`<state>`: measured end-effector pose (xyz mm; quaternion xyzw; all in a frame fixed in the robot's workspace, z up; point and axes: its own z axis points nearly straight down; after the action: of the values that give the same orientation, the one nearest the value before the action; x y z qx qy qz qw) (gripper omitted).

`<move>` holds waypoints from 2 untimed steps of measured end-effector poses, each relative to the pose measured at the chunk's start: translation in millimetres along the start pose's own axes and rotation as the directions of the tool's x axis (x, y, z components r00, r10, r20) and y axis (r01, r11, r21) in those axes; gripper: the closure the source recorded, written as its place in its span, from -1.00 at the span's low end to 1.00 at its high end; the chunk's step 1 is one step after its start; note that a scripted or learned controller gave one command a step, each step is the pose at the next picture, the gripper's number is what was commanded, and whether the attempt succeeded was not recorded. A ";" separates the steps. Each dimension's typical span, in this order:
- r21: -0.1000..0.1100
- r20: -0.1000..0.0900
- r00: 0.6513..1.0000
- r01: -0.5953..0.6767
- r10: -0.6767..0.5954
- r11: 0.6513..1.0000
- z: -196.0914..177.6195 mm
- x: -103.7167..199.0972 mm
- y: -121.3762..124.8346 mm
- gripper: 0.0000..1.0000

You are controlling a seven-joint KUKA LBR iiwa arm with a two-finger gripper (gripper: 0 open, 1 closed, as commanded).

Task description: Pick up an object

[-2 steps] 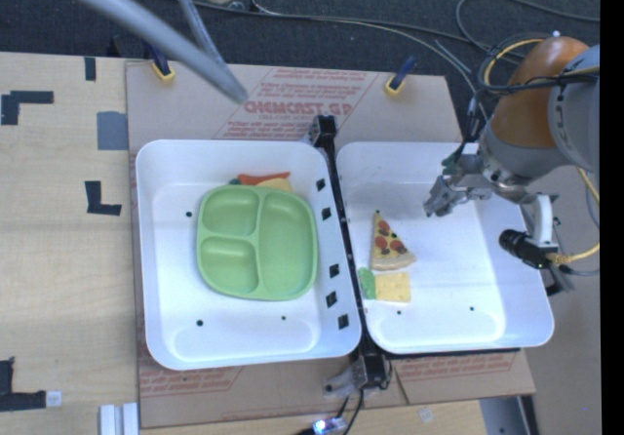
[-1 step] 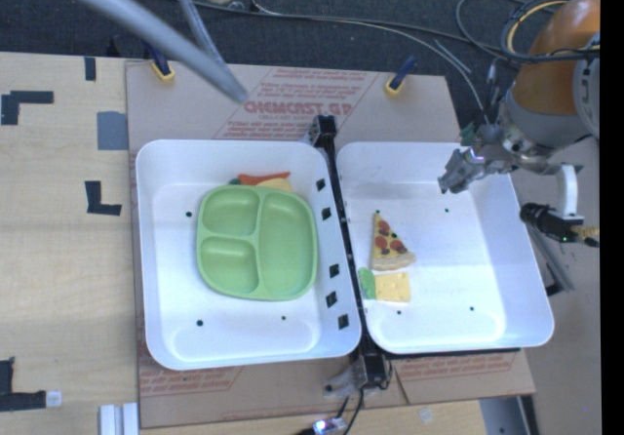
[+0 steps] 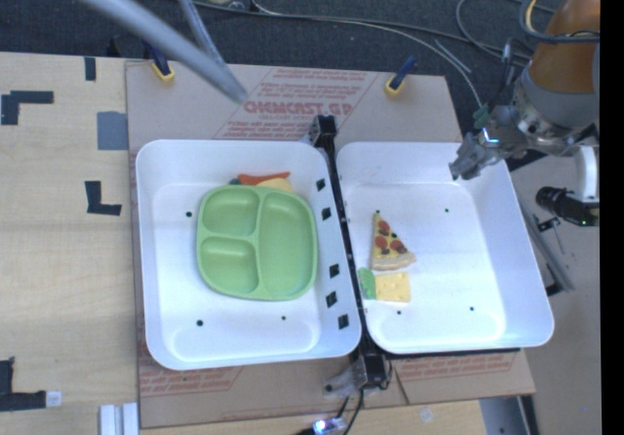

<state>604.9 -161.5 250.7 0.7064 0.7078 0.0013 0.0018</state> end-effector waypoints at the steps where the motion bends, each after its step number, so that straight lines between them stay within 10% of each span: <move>1: 0.005 -0.002 1.000 0.003 -0.003 1.000 -2.5 46.5 -10.2 1.00; 2: 0.005 -0.002 1.000 0.005 -0.005 1.000 -8.2 100.7 -14.9 1.00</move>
<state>589.7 -60.8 258.7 0.7047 0.7095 0.0004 -0.0009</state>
